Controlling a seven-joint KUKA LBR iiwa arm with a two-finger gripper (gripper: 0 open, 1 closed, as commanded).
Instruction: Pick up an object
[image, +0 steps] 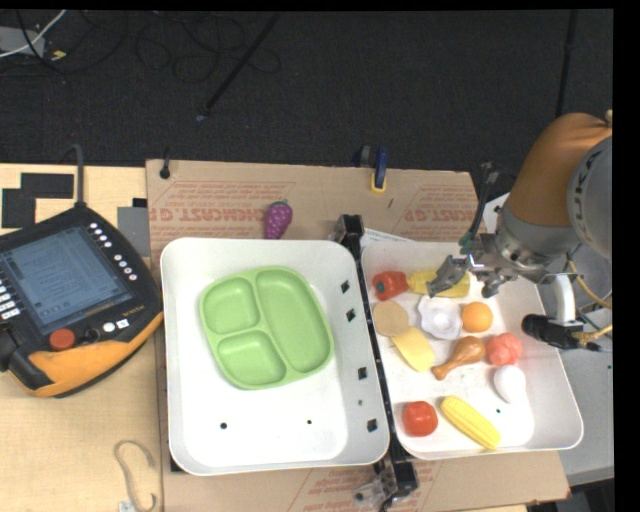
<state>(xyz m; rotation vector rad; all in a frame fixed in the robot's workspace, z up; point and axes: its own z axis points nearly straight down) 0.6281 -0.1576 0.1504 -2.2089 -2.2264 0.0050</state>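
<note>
The right bin (560, 425) holds several toy foods: a red tomato (390, 284), a yellow piece (457, 288), a white garlic bulb (438, 318), an orange (478, 317), a beige disc (391, 319), a cheese wedge (414, 350), a drumstick (458, 357), a pink berry (505, 349), a white egg (509, 383), a second red tomato (419, 418) and a corn cob (470, 421). My gripper (467, 278) hangs over the bin's far edge, just above the yellow piece, open, with nothing held between its fingers.
The left bin (200, 420) carries a green divided plate (266, 326). A purple toy (278, 219) lies on the cardboard behind it. A teach pendant (70, 290) sits at the far left. A black fitting (555, 330) juts over the right bin's right rim.
</note>
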